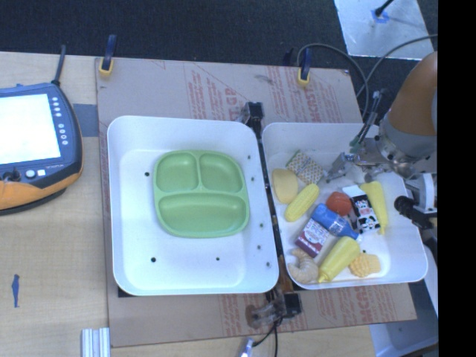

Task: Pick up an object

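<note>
The right bin (405,274) holds a heap of toy food. In it lie a pale yellow lump (283,184), a corn cob (301,201), a checkered packet (304,166), a red ball (338,201), a blue packet (330,222), a black-and-white carton (363,212), a yellow stick (375,201), a yellow bottle (338,256) and an orange waffle (364,264). My gripper (355,165) hangs over the back of this bin, just behind the red ball and the carton. Nothing shows in its grasp.
A green divided plate (201,193) lies in the left bin (134,266). A tablet-like pendant (33,140) rests on the bench at far left. Clamps (253,113) sit along the bins' shared edge. Cables (327,54) arch behind the right bin.
</note>
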### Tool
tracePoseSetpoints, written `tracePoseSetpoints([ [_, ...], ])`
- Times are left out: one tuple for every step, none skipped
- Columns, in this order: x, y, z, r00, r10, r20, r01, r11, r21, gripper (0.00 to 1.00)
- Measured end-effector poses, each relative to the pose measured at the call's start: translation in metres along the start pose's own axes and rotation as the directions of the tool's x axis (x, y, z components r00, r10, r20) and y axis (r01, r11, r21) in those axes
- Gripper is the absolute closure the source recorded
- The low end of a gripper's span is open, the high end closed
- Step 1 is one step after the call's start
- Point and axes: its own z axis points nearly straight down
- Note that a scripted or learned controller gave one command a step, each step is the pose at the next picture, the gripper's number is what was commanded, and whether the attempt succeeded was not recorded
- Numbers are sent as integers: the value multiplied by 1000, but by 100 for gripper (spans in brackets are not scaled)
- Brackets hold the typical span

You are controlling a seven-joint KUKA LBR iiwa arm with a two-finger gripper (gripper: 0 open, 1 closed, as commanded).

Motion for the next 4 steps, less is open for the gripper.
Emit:
tracePoseSetpoints([
  [50, -8, -26, 1000, -3, 0, 3, 1000, 1, 0],
  [75, -21, 29, 1000, -3, 1, 3, 1000, 1, 0],
  [56, -33, 32, 1000, -4, -2, 4, 1000, 1, 0],
  [55, -33, 22, 1000, -4, -1, 4, 1000, 3, 100],
])
